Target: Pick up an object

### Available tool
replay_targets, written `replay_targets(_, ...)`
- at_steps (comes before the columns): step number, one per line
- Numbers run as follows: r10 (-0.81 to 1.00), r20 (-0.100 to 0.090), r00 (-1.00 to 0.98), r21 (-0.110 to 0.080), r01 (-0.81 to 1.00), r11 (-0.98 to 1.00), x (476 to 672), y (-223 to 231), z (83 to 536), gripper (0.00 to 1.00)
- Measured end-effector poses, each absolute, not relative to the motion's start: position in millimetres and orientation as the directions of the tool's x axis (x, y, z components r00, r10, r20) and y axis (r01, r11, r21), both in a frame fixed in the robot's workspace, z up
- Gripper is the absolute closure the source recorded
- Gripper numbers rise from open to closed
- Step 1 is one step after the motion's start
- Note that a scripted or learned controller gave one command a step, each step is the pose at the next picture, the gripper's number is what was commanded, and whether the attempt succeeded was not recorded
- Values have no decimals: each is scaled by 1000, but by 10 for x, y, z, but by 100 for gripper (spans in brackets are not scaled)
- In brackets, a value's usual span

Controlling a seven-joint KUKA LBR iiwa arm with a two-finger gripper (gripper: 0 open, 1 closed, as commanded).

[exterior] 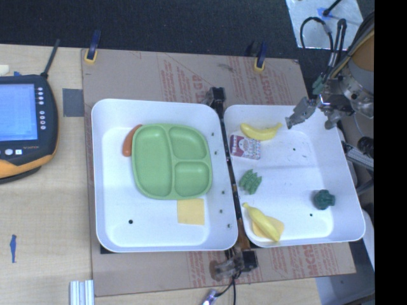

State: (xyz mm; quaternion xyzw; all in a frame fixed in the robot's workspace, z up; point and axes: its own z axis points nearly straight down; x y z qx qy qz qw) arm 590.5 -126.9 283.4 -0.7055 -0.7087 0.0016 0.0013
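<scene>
Claw [299, 116] hovers beside the banana [261, 131]; its opening cannot be told.

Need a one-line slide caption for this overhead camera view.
Gripper hovers beside a banana in the right bin.

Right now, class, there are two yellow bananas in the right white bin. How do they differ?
The slim curved yellow banana lies at the bin's far edge, near the gripper; the plumper yellow banana lies at the near edge. The far one lies crosswise, the near one diagonally. Both are yellow and rest untouched.
</scene>
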Motion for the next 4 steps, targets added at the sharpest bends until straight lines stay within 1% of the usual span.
replay_targets(1,1000,-2,-5,-4,1000,5,6451,-1163,2207,0)
replay_targets(2,1000,-1,-7,-7,1000,7,6553,-1066,1253,0)
replay_targets(3,1000,-1,-4,-6,1000,4,5995,-942,976,0)
replay_targets(4,1000,0,-4,-3,1000,4,6477,-1172,920,0)
